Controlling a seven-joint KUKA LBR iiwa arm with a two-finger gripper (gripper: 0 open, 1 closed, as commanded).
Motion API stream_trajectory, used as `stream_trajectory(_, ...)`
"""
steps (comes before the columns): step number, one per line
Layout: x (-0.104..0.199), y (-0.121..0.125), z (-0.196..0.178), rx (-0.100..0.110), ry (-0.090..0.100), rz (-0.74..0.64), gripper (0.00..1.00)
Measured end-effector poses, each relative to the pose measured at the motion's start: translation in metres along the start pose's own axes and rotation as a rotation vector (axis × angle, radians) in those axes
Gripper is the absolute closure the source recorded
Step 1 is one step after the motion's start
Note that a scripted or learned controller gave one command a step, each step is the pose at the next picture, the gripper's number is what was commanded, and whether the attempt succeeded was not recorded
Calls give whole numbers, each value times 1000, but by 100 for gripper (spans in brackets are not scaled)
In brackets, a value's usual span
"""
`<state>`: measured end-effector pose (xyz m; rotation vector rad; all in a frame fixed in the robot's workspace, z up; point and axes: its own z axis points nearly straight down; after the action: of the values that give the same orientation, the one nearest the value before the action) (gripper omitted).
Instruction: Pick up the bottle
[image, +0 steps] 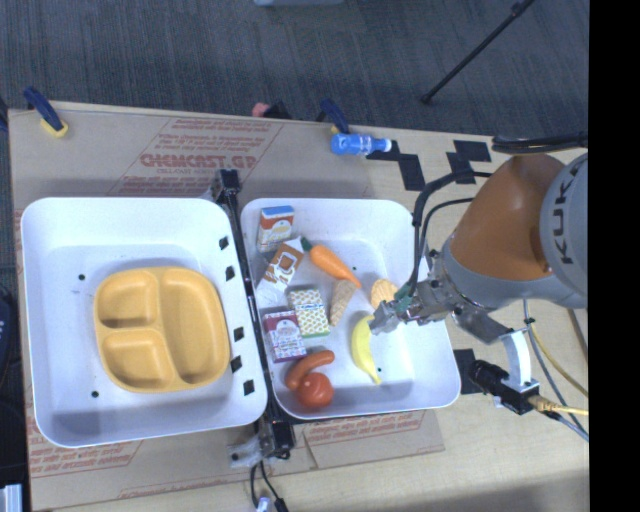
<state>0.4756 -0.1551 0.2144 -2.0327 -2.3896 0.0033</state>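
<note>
Near edge, right bin (435, 385): red tomato (313, 390) touching a sausage (308, 365), a yellow banana (364, 350) lying lengthwise just right of them. Gripper (388, 318) low over the right bin, just above the banana's upper end and beside a corn cob (383, 292); tip is small and dark, can't tell how far the fingers are apart, and nothing visibly held between them. Arm (510, 235), grey with orange band, comes in from the right over the bin's rim. Mid bin: small cartons and boxes (297, 322) in a cluster, a pale bread-like piece (342, 300), an orange carrot (332, 262) tilted, milk carton (275, 226) near the far left corner. Left bin (40, 300) holds a yellow divided tray (160, 327), flat. Far: blue bottle (357, 145) lies on its side on the cardboard beyond the right bin, outside both bins, well apart from the gripper, up and slightly left of it in the view.
</note>
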Motion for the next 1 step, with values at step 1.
stream_trajectory(1,6,2,4,0,1,27,100)
